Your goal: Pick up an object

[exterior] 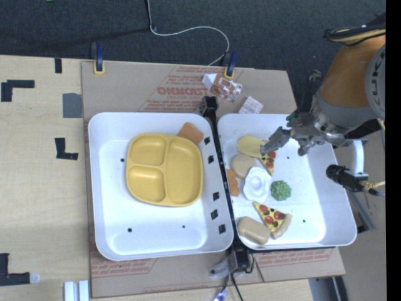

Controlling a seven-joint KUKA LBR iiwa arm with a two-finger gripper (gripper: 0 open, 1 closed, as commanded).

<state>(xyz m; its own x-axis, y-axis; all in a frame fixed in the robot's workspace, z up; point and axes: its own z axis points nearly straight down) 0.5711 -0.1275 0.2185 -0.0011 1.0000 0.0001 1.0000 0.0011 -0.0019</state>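
The gripper (pixel 270 147) hangs over the right bin (pixel 326 227), near its far edge; whether it's apart or together can't be told. The pizza slice (pixel 268 162) and yellow piece (pixel 250 146) crowd together there, so a descent could clip both and grab neither.

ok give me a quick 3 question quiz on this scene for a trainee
1. True or false: the yellow plate lies in the left bin.
2. Which sits nearest the broccoli? A) fried egg B) bread roll C) yellow plate
3. How many pizza slices lie in the right bin?

Key: 1 true. 2 A. 3 two: one by the gripper, one near the front.
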